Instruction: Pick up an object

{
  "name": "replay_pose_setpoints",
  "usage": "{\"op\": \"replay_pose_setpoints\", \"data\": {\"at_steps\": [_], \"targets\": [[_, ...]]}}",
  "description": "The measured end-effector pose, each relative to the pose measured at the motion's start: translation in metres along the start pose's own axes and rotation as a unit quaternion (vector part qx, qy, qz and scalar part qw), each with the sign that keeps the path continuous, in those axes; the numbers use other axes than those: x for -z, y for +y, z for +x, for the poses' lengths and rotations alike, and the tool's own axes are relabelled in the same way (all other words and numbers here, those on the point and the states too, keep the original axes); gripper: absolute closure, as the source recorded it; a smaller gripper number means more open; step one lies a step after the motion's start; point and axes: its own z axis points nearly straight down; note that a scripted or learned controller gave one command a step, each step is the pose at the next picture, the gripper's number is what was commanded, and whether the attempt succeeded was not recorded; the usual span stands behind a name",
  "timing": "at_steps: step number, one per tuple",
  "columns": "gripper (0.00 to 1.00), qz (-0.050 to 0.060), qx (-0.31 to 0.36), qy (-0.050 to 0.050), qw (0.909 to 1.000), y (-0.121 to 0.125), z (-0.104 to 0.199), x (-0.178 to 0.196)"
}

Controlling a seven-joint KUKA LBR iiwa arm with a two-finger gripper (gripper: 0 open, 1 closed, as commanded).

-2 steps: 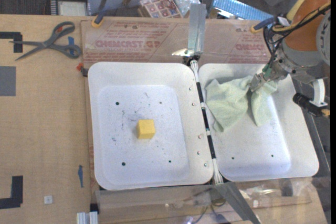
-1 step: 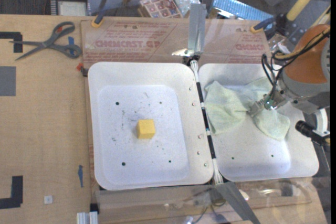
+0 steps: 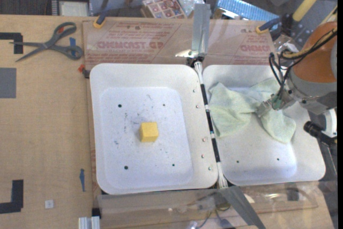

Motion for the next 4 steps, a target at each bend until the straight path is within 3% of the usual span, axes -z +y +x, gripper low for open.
{"op": "replay_pose_setpoints", "data": {"at_steps": [1,2,3,4], "targets": [[1.00,-0.002,-0.001,-0.002,1.0000,0.000,-0.001,0.011],[1.00,0.003,-0.057,0.001,0.9983,0.016,-0.002,-0.011],[1.00,0.010,-0.126,0.004,0.9919,0.072,-0.027,-0.013],[1.00,0.004,-0.130,0.002,0.9915,0.044,-0.003,-0.012]]}}
